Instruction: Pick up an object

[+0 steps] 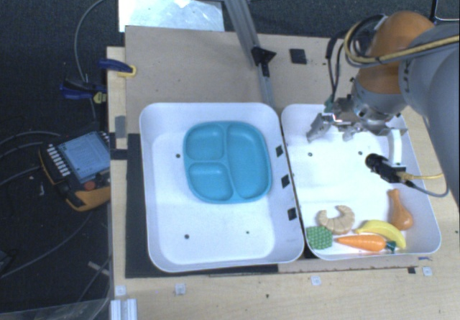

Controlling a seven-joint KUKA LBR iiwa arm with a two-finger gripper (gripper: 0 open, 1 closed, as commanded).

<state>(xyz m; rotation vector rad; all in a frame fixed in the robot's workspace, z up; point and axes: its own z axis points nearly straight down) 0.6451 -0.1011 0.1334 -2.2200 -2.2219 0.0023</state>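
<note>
I saw two white bins; left bin [162, 239] held a light-blue divided plate [227, 162]. Along the right bin's [305, 189] near edge: tan croissant [338, 218], dotted green piece [319, 237] at the near-left corner, orange carrot [361, 242] w/ green end, yellow banana [382, 230], brown-orange drumstick [399, 211]. Arm [424, 67] was grey w/ orange band. Bench [187, 60] was tan, floor dark.

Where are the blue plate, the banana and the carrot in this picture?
blue plate [227, 162]: camera view, on its middle divider, left bin.
banana [381, 229]: camera view, mid-curve of its yellow body, right bin.
carrot [359, 242]: camera view, middle of its orange body.
</note>
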